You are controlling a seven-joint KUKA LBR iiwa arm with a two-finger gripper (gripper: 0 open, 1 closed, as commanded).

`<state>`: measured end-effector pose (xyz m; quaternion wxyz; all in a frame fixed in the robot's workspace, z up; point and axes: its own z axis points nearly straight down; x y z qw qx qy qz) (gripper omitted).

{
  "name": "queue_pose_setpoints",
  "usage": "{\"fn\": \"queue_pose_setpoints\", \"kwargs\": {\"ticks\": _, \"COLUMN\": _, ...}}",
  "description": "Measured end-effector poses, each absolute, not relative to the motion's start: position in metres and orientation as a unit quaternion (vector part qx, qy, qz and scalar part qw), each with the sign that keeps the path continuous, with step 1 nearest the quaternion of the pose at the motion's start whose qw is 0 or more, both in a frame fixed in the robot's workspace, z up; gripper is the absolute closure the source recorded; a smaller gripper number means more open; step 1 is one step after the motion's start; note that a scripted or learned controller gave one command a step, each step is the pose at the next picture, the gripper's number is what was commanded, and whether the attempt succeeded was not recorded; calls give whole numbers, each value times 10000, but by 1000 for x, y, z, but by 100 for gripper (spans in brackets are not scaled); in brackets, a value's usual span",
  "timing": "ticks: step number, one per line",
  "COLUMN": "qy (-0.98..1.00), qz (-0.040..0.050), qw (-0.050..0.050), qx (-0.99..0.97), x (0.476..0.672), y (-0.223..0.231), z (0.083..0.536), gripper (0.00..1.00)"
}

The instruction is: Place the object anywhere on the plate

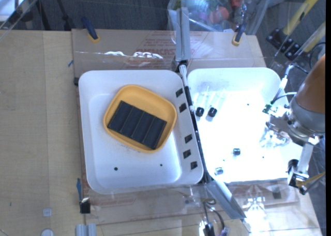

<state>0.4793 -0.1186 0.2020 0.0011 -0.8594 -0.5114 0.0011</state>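
Progress: I judge the placing done. From my feed the black ribbed slab (138,124) lies flat on the yellow plate (115,106), wholly inside its rim, slanted across the middle.
Object location: on the plate, in the left bin (93,173), well apart from the arm.
Plate: square with rounded corners, sitting a little above the middle of the left bin and turned at an angle to the bin's walls.
What is left: as I read it, nothing on the task's own object; at most the arm pulling clear and parking.
Arm pose: the arm (313,100) stands over the right edge of the right bin (232,74), wrist pointing down, cables running off it on the bin's side.
Gripper: the gripper (275,135) hangs at the right bin's far right side, washed out by the glare on the white floor.
Jaws: I cannot tell from here whether they are released or clenched; I see nothing between them that I could name.
Right bin contents: a few small dark bits (205,112) scattered on the floor near the divider, and one more lower down.
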Motion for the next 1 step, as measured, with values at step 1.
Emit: {"fn": "queue_pose_setpoints", "kwargs": {"ticks": 1, "qy": -5724, "qz": 5, "qw": 5, "qx": -8200, "x": 557, "y": -43, "z": 184, "gripper": 100}}
